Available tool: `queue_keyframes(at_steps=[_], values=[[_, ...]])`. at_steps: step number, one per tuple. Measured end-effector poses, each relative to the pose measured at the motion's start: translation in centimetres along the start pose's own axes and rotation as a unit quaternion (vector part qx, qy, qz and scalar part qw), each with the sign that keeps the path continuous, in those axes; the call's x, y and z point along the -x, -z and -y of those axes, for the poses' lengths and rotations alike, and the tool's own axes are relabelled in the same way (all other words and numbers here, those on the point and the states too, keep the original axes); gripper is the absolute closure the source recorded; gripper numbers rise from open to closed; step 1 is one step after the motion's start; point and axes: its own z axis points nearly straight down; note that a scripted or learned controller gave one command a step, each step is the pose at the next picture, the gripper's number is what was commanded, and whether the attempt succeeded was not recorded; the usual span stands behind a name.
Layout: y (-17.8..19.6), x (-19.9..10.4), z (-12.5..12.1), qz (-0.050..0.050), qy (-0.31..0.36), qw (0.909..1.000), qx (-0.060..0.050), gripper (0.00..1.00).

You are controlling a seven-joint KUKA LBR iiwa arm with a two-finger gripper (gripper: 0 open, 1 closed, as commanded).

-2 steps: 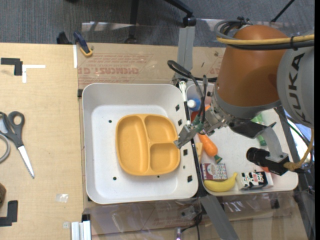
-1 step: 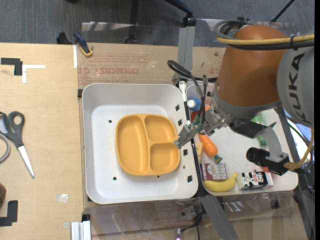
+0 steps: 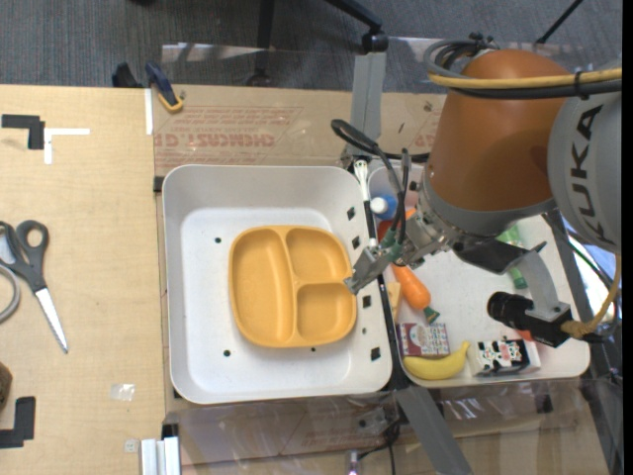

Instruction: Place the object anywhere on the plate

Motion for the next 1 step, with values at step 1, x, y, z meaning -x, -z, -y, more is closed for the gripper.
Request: queue_keyframes(at_steps=[1], values=[[0.00, 0.00, 0.00, 0.000, 0.000, 1.0000, 0.000, 0.00]])
